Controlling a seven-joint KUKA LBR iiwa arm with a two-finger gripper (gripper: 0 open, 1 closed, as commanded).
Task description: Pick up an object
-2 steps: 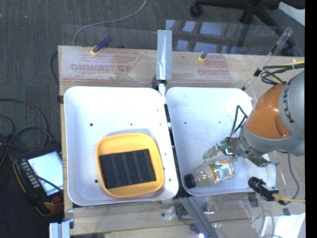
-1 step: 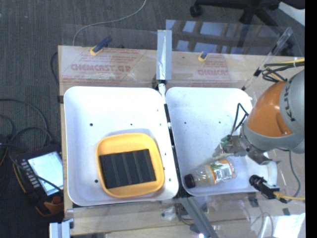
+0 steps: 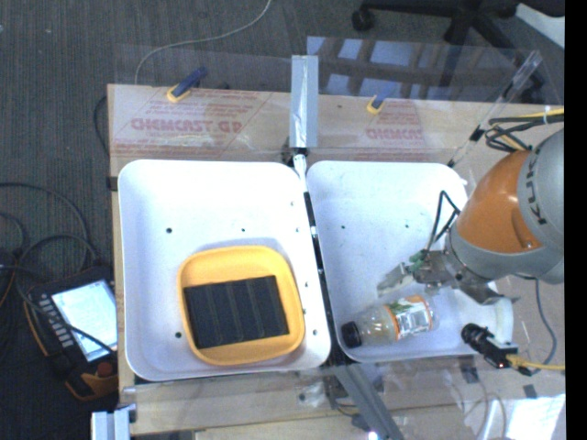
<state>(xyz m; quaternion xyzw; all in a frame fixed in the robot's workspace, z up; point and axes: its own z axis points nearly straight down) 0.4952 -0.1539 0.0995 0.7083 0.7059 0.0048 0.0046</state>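
Bottle (image 3: 393,322) lies on side in right bin (image 3: 367,200), near front wall, cap toward left. Claw (image 3: 410,276) hangs just above it; grip state unclear. Yellow tray (image 3: 240,305) in left bin (image 3: 183,200).

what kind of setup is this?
Likely a robot grasping lab: two white bins on a bench, a KUKA arm over a plastic bottle, office chair base on carpet behind.

arm (image 3: 514,218) bent low, tool (image 3: 410,275) pointing left.
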